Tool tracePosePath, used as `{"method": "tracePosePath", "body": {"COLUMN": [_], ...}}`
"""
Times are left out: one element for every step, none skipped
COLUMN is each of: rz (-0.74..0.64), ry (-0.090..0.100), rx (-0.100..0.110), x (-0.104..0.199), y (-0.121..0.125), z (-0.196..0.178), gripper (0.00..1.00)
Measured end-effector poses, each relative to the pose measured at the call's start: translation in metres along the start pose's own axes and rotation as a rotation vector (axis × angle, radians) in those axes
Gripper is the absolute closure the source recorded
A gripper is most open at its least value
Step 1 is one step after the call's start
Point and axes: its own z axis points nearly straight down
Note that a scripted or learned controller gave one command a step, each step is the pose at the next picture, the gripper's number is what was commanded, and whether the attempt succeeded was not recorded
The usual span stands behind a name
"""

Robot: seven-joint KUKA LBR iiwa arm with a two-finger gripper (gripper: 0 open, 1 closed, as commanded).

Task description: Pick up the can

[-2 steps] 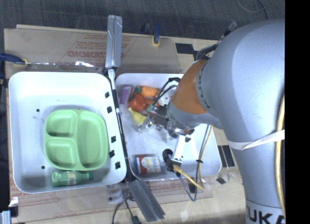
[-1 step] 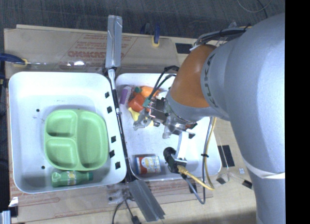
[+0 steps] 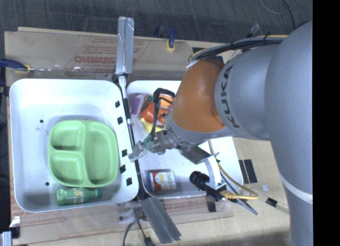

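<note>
Silver-ended metal can with orange label, lying sideways by near wall of right white bin: bring grey two-finger gripper, opening state not discernible, squarely above, span round body crosswise, descend, then close firmly.

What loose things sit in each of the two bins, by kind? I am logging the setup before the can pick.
Green divided tray, left bin: 1
Green bottle, left bin: 1
Can, right bin: 1
Orange and purple items, right bin, partly hidden by the arm: count unclear
Total clearly countable: 3
</note>
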Motion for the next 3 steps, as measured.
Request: {"method": "tracePosePath", "body": {"rz": [0.116,0.032,0.086], "ry": [-0.001,-0.001,0.001], "rx": [-0.001,-0.001,0.000], "x": [-0.024,-0.084,-0.127], "y": [0.077,0.006,-0.014], "z": [0.000,-0.001,0.084], "gripper": [0.00,0.00,0.00]}}
